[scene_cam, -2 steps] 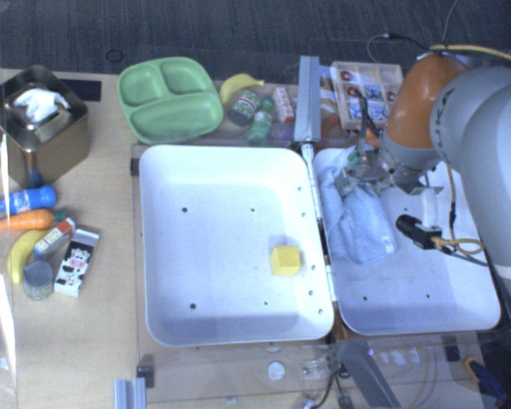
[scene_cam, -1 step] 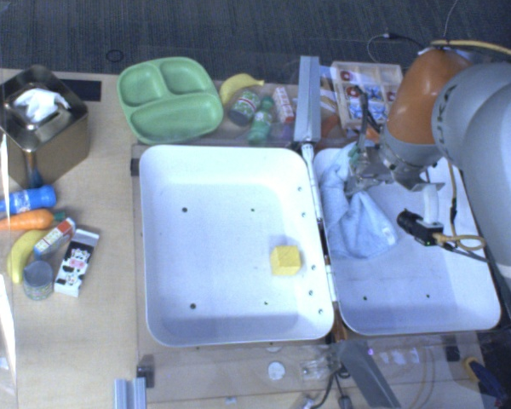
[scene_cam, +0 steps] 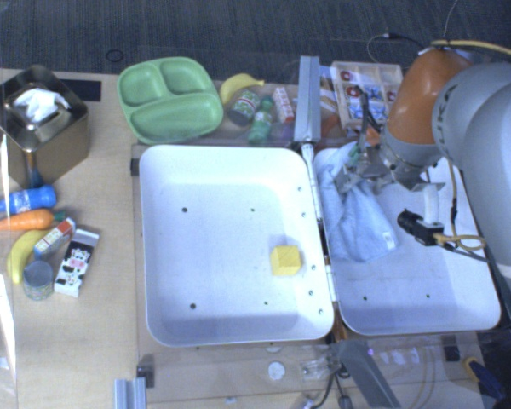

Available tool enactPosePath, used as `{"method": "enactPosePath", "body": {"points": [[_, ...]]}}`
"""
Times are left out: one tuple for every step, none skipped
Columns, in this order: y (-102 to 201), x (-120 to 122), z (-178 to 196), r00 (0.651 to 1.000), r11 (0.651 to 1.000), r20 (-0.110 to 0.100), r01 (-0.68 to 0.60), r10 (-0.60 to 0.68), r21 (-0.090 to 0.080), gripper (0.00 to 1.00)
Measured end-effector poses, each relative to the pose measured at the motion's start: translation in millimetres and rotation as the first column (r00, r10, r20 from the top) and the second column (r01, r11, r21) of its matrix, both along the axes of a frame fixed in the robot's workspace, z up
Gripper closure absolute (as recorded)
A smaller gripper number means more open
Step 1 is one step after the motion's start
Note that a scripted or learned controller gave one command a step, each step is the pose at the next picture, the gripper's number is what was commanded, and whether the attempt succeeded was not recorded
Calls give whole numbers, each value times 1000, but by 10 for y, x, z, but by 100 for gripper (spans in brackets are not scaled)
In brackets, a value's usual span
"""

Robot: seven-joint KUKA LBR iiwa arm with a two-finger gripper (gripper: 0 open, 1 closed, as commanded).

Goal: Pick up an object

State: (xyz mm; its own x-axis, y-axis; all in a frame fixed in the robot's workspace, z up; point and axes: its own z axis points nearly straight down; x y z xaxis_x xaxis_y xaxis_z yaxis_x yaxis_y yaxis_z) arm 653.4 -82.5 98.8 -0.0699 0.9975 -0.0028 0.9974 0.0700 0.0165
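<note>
Camera view showed a pale blue cloth (scene_cam: pixel 362 224) lying crumpled in the right bin (scene_cam: pixel 426 313). It lay along that bin's left wall, from the far corner to about halfway down. The gripper (scene_cam: pixel 358 173) was low over the far end of the cloth, near the right bin's far left corner. I could not tell if the gripper was open or closed, or if it had hold of the cloth. The grey arm (scene_cam: pixel 485 135) reached in over the right bin's far right side, and its orange band (scene_cam: pixel 417 92) sat over the bin's far edge.

The left bin (scene_cam: pixel 213 305) touched the right bin's left wall. A small yellow block (scene_cam: pixel 286 260) lay in it, near that shared wall.

A green plate (scene_cam: pixel 170 100) with sections sat well to the left of the right bin, past the far edge of the bins. Much farther left of the right bin were a brown box (scene_cam: pixel 60 147), a carrot (scene_cam: pixel 25 221) and a banana (scene_cam: pixel 17 258) on the bench.
</note>
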Motion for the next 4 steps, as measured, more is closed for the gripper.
{"method": "enactPosePath", "body": {"points": [[12, 15, 83, 1000, 1000, 2, -4, 4, 0, 100], [-472, 174, 1022, 937, 937, -11, -349, 349, -2, 100], [-471, 175, 1023, 937, 937, -11, -350, 349, -2, 0], [-774, 146, -39, 898, 899, -25, -439, 439, 7, 0]]}}
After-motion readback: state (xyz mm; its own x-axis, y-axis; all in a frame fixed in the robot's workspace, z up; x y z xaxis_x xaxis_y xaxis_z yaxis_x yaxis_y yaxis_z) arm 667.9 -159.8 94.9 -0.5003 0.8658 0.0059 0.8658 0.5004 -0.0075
